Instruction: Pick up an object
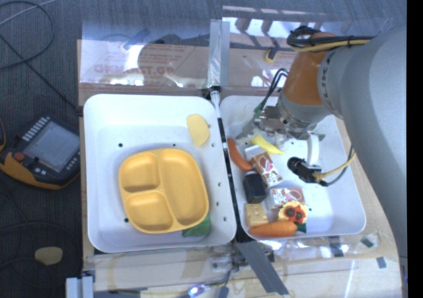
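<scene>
The gripper [268, 133] hangs low over the right bin [344, 214], near that bin's back left part, and its fingers are hidden under the wrist hardware, so I cannot tell how the jaws stand. Just beneath and in front of it lies a small yellow piece [267, 144], slanted; whether it touches the gripper cannot be told. No object can be seen between the fingers.

Beside that piece, along the right bin's left wall, lies an orange-red curved item [236, 156]. Toward the front from there sit a brown and white packet [266, 166], a black block [254, 187], a red and white wrapper [285, 195], a small tan cube [256, 213], a red and yellow toy [293, 212] and, at the front edge of the heap, a carrot-like orange piece [273, 229]. These things lie close together, several touching.

A black cylindrical part [301, 170] with a yellow cable hangs from the arm [370, 85] over the middle of the right bin.

In the left bin [99, 158] a yellow divided plate [163, 188] rests toward the front, with a green thing [197, 228] showing from under its front right corner. A pale yellow oval piece [197, 129] lies near the back right corner of the left bin, apart from the plate.

Left of the bench, on the floor, lies a control pendant [41, 151].
</scene>
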Controlling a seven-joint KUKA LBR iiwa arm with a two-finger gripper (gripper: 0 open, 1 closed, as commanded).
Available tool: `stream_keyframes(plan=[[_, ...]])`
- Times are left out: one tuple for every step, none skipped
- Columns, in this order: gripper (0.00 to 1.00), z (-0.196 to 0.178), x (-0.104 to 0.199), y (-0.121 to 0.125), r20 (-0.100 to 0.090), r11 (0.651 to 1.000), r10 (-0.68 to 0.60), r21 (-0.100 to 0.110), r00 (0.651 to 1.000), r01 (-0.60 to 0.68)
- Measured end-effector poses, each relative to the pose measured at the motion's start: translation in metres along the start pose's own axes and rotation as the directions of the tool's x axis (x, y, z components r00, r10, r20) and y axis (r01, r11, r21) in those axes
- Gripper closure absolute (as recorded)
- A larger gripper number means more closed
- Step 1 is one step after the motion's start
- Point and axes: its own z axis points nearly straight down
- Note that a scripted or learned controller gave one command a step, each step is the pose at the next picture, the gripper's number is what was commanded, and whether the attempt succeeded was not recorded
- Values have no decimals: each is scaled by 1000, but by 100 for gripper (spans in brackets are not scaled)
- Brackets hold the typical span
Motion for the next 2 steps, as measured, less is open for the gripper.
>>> stream_keyframes(plan=[[100,-8,0,0,-1,1000,0,2,1000,0],[100,-90,42,33,2,992,-127,0,992,127]])
